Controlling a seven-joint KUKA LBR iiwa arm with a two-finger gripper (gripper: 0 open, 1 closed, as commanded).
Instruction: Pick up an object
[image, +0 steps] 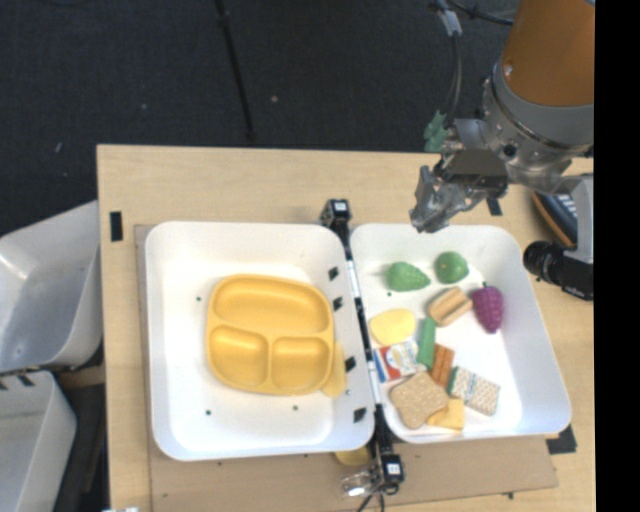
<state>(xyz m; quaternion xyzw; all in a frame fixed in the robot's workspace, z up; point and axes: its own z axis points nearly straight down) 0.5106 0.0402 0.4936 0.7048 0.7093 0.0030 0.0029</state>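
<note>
At the near edge of the right bin (535, 400) a slice of brown bread (418, 398) is lying, with a yellow cheese wedge (449, 416) touching it and a speckled cracker-like piece (476, 391) just beside it toward the right. Farther in, an orange strip (442, 364), a green stick (427, 343) and a small red-and-white packet (401, 358) are sitting close together near the bin's left wall, with a yellow lemon-shaped piece (392, 325) just beyond them. A hot-dog bun (449, 305) and purple grapes (488, 307) are resting mid-bin. Two green pieces, a leafy one (407, 276) and a rounder one (451, 267), are lying nearest the far edge. The left bin (180, 400) is carrying a yellow divided tray (268, 334) at its middle. The gripper (432, 218) is hanging over the right bin's far-left corner, above and apart from the green pieces, touching none; whether it is spread or pressed together I cannot tell.
</note>
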